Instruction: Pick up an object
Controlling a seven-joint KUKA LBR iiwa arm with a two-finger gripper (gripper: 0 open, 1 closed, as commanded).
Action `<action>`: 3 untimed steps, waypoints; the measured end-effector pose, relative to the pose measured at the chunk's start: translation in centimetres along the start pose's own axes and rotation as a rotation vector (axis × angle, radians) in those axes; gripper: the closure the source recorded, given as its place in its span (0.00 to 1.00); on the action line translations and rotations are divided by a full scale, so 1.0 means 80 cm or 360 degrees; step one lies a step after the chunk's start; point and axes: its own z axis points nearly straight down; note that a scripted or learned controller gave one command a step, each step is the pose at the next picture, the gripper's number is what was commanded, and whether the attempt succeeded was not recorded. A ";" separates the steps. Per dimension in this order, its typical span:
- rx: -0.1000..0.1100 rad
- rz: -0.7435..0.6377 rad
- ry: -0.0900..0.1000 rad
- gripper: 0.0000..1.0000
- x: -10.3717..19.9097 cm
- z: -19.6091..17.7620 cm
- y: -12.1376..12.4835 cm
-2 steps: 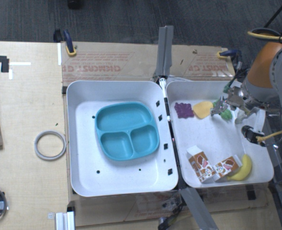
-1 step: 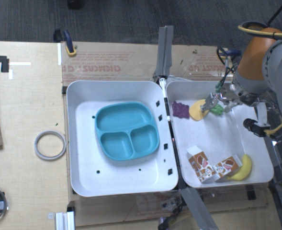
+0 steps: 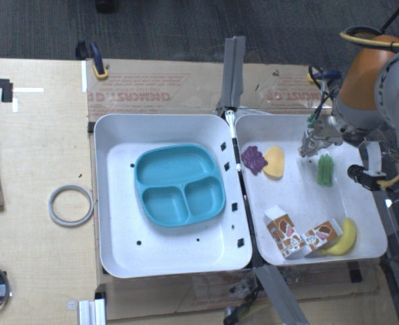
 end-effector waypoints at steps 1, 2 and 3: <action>0.0002 0.0000 0.0000 0.00 0.000 0.001 0.000; 0.0002 -0.0178 0.0020 0.00 -0.053 0.014 -0.035; 0.0000 -0.0178 0.0020 1.00 -0.053 0.002 -0.034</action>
